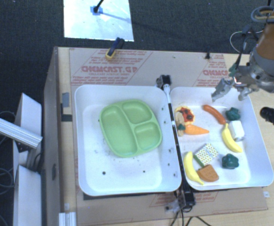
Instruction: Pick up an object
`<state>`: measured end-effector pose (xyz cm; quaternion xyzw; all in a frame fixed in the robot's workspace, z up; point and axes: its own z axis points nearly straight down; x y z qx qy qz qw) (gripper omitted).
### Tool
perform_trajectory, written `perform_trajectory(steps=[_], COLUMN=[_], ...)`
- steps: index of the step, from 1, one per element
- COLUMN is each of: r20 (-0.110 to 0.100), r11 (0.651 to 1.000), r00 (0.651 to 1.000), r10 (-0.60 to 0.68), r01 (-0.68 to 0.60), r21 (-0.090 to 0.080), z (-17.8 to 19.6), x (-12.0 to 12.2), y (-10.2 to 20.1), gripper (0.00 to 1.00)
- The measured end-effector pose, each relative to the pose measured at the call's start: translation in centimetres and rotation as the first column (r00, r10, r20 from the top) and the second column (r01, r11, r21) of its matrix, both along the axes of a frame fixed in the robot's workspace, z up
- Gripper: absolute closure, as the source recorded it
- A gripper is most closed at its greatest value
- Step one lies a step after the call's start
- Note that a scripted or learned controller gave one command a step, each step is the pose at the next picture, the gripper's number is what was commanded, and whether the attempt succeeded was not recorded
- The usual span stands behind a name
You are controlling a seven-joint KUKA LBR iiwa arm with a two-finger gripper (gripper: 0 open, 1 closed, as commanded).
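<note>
My gripper [231,92] hangs over the far edge of the right bin [261,161], open, with nothing between its fingers [220,89]. Just below it lie a red-orange sausage [214,113] and a dark green piece [232,113]. Further down the bin are a pizza slice [184,113], a carrot [196,130], a white block [236,129] resting on a banana [230,141], another green piece [230,161], a checkered block [206,153], a second banana [191,167] and a brown piece [208,174].
The left bin [94,173] holds a light green divided plate [130,127]. A black clip [164,81] sits at the far end of the seam between the bins. A yellow and black tool [113,48] lies on the cardboard behind them.
</note>
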<state>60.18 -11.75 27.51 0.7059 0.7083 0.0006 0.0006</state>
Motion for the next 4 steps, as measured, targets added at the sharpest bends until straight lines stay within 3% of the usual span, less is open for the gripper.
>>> perform_trajectory(steps=[1, 2, 3, 4], r20=[-0.004, -0.001, 0.005, 0.005], r11=[1.000, 1.000, 1.000, 1.000], r00=[1.000, 1.000, 1.000, 1.000], r10=[-0.002, -0.002, 0.002, 0.002], r01=[0.002, 0.002, -0.002, -0.002], r21=[0.000, 0.000, -0.002, 0.000], z=[-14.0, -19.1, -17.9, -7.5], x=[2.8, 6.7, 6.9, 5.2], y=[-3.5, -7.7, -7.7, 1.3], gripper=[0.00, 0.00, 1.00, 1.00])
